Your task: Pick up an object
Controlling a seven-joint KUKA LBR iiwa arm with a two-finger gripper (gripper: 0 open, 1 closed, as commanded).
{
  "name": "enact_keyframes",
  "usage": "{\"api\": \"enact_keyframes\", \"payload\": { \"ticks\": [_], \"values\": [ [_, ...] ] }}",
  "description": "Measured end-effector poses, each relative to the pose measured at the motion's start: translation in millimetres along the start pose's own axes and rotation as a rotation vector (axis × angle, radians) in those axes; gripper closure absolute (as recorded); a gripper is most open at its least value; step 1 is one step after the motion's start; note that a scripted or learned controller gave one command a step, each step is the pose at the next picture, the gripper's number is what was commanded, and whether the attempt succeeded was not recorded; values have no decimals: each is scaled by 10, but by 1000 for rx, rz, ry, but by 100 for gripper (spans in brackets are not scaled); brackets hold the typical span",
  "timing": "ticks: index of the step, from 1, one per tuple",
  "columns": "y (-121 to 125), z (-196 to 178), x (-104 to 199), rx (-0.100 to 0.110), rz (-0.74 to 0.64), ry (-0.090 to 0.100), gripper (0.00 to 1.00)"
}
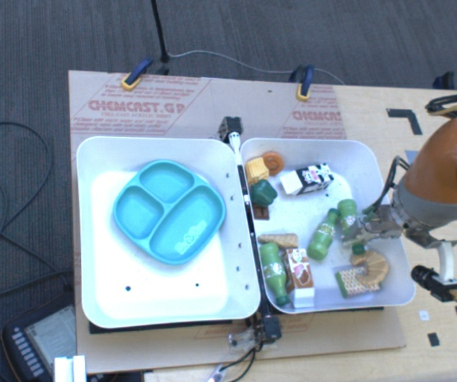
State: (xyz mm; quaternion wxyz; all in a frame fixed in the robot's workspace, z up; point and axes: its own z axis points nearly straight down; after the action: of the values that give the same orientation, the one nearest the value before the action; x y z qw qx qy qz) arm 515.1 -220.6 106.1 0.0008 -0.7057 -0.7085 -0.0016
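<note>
From above, the gripper [361, 231] hung low inside the right bin [348, 148], near its right wall, reaching for a pick. I couldn't tell whether its fingers were apart or together. Just beside it stood a small green bottle [346, 213] (likely the target), with another green bottle [321, 240] alongside. Next, I judged, it needed to close squarely around one.

A small green bottle [346, 212] with a white label lies tilted in the right bin [388, 165], beside a second green bottle [322, 240], touching the hand [359, 231].
</note>
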Motion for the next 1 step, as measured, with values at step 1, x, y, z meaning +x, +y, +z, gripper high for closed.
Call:
{"api": "enact_keyframes", "payload": {
  "ticks": [1],
  "values": [
    [82,-768,631,0,2,-4,100]
  ]
}}
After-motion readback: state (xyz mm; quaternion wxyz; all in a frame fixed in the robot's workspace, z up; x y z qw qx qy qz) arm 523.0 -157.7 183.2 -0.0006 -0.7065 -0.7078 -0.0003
